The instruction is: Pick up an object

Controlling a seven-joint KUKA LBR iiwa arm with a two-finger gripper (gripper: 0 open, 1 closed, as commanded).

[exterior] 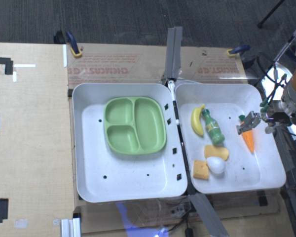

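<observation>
An orange carrot [248, 140] with a green top lies near the right wall of the right bin [237, 179]. My gripper [260, 124] hangs just above and to the right of the carrot's top end. Its fingers are spread, so it is open; the left finger [249, 121] is at the carrot's top and nothing sits between the fingers. Further left in the same bin lie a yellow banana [197, 120], a green bottle [213, 128], a white egg [216, 165], a yellow-orange block [201, 170] and another yellow piece [217, 152].
The left bin [89, 177] holds a green divided plate [135, 125]. A grey divider post [173, 53] stands behind the seam between the bins. Bare white floor shows at the front right of the right bin.
</observation>
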